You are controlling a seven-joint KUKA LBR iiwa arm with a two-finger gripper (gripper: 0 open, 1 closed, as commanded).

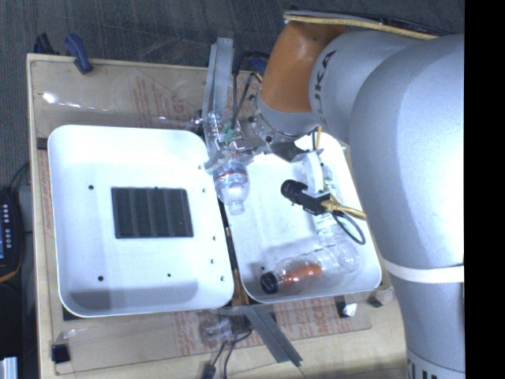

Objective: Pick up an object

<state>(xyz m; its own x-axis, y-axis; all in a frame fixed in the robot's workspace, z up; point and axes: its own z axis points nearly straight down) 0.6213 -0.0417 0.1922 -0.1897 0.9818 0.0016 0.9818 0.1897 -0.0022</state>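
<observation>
Bench (118, 81): you've got light wood w/ a clear sheet on top.
Left bin (79, 156): sits on bench, dark grate in floor.
Right bin (260, 235): touching left bin's right side.
Blue clamps (77, 52): far-left edge.

The arm (402, 172) is a bulky, rounded body of smooth light grey, its large links swelling like shells. An orange band (288, 65) wraps it above the wrist, and dark letters of the maker's name run down the grey casing just beside that band. Thin wires (251, 93) trail by the wrist fittings.
</observation>
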